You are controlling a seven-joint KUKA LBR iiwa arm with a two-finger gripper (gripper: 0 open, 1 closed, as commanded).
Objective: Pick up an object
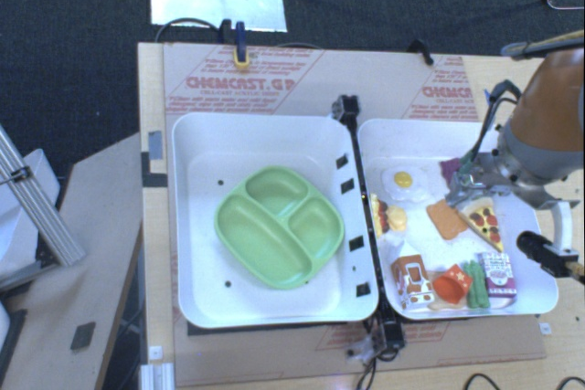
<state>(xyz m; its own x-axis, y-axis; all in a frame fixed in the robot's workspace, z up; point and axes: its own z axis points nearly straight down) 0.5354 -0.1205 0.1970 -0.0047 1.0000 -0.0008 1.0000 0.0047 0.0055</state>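
Your gripper (462, 187) hangs low in the right bin (430, 134), just above the toast slice (445, 219) and beside the pizza slice (484, 222); its grip state I cannot tell. Toast appears your likeliest target. Left bin (196, 187) holds only a green tray (279, 226).

Pale green tray (279, 226), white bins (196, 196)

The green tray (279, 226) looks like smooth, slightly glossy plastic; both white bins (196, 196) look like glossy plastic too, on a matt wooden bench (151, 87).
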